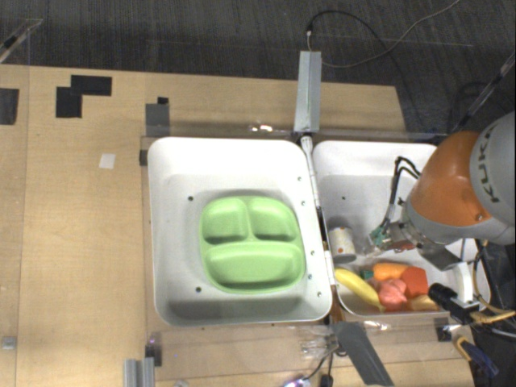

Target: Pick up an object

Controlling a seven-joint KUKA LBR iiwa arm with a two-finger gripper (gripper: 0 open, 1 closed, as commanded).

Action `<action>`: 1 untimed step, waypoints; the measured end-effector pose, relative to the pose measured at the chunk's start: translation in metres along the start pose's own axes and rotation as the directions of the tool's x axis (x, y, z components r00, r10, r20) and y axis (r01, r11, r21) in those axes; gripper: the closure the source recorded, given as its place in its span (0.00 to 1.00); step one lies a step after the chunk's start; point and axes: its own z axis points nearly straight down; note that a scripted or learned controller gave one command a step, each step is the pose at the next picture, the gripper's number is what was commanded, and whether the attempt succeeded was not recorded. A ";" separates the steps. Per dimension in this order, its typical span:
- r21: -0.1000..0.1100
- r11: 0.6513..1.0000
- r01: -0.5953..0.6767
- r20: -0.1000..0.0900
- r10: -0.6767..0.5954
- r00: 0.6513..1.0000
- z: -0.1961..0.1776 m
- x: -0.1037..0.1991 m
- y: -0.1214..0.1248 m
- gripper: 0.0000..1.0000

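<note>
In the right bin (355,172), several small objects lie along the near edge: a yellow banana (355,286), a pink piece (393,294), an orange piece (387,271) and a red-orange block (414,280). A small white and grey cup-like item (342,242) rests by the bin's left wall. My gripper (389,237) hangs low over the bin, just above the orange piece and to the right of the white item. The wrist's orange band (448,188) hides much of it from above.
The left bin (173,216) holds a green divided plate (251,242). A metal post (307,91) stands behind the divider between the bins. Black cables and a dark bracket (451,297) crowd the right bin's near right corner.
</note>
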 end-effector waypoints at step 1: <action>-0.002 1.000 -0.007 0.009 0.007 1.000 -0.001 -0.005 -0.001 0.00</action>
